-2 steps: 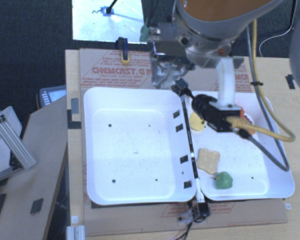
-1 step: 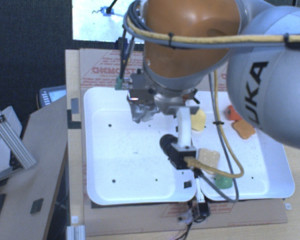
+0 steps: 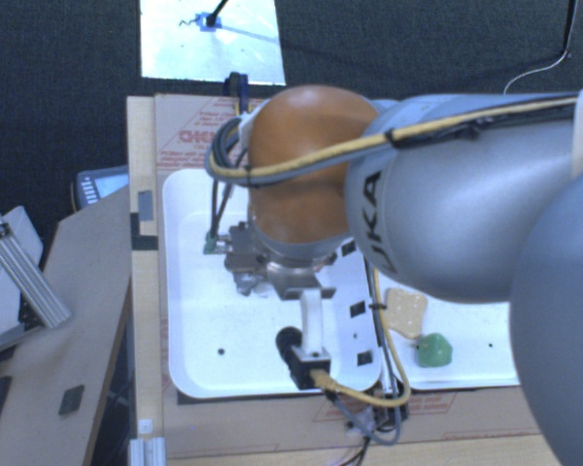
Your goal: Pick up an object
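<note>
- Your wrist (image 3: pixel 291 250) hangs over the left bin (image 3: pixel 189 289) and hides the jaws, so you cannot tell whether they stand apart or together.
- The likely targets lie to the right, seemingly in the right bin (image 3: pixel 481 369): a green lump (image 3: pixel 433 349), with a flat tan piece (image 3: pixel 406 311) just beside it on the far left.
- Choose the lump; it looks easier to grip.
- Centre over it, descend straight, and clamp only once the jaws straddle it, clear of the tan piece.

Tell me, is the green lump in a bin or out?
In. The green lump rests on the floor of the white bin, beside a tan piece, inside the rim.
</note>
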Robot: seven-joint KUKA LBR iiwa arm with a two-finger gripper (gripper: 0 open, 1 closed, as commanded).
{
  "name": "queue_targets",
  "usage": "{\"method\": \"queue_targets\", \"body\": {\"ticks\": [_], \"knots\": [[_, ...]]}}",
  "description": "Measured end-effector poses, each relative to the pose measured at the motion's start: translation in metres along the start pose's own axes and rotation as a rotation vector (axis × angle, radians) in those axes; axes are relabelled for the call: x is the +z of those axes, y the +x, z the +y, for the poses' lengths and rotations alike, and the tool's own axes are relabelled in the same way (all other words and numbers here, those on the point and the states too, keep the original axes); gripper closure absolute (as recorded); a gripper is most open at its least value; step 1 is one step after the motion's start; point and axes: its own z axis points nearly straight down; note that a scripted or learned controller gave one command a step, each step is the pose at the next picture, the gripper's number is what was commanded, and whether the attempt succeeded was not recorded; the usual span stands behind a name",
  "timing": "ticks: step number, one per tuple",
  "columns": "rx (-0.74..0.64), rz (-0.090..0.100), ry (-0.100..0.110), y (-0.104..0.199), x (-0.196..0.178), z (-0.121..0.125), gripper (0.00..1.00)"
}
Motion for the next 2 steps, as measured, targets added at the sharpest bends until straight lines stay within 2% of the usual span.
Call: {"method": "queue_targets", "body": {"ticks": [1,2], "knots": [[0.006,0.004,-0.014,-0.076,-0.015,0.003,1.0],[-0.004,0.005,-0.005,-0.027,0.064,0.001,1.0]]}}
